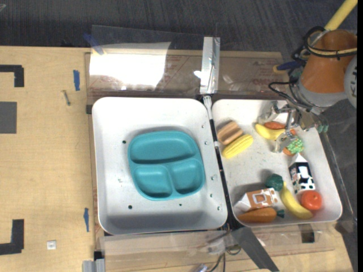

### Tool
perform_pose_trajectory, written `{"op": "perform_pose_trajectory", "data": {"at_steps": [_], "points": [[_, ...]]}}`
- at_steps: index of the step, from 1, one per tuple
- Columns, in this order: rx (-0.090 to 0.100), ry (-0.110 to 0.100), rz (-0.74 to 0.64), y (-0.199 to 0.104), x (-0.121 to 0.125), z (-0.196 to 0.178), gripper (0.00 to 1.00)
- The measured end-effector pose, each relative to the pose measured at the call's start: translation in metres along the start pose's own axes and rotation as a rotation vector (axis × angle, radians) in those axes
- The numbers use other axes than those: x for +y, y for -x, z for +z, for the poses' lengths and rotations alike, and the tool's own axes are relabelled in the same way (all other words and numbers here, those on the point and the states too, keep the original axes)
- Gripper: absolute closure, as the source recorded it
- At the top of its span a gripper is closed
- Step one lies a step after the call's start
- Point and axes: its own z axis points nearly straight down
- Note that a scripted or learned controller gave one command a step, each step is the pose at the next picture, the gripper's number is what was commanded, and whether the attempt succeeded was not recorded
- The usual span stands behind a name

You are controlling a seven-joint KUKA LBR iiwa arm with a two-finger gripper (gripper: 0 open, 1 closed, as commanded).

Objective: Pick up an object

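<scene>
- Teal tray [165,164] sits alone in left bin [108,118]
- Right bin [332,208]: corn [237,146], banana [295,203], tomato [311,200], carrot [258,214]
- Gripper [287,130] down at the back over a yellow toy [267,131]; clutter blurs it, can't tell if it grips

Two white bins sit side by side: the left bin [108,152] holds a teal divided plate [166,164], and the right bin [249,169] holds a brown-striped tan bread piece [229,131], a yellow corn cob [237,145], a yellow and orange piece [269,130], a green and orange item [293,147], a white carton with black patches [302,175], a dark green piece [275,181], a yellow banana [295,203], a red-orange tomato [311,199], an orange and white box [261,198] and an orange carrot [258,214]. The bench [45,169] is pale tan with black corner marks and small blue tape strips, against a dark grey floor [142,4]. The arm [329,72] is grey with an orange band.
</scene>
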Motion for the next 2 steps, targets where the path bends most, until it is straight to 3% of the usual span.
{"op": "perform_pose_trajectory", "data": {"at_steps": [1, 2], "points": [[0.011, 0.008, -0.061, 0.025, 0.080, 0.003, 0.00], [0.005, 0.000, -0.012, -0.051, 0.063, 0.001, 0.00]]}}
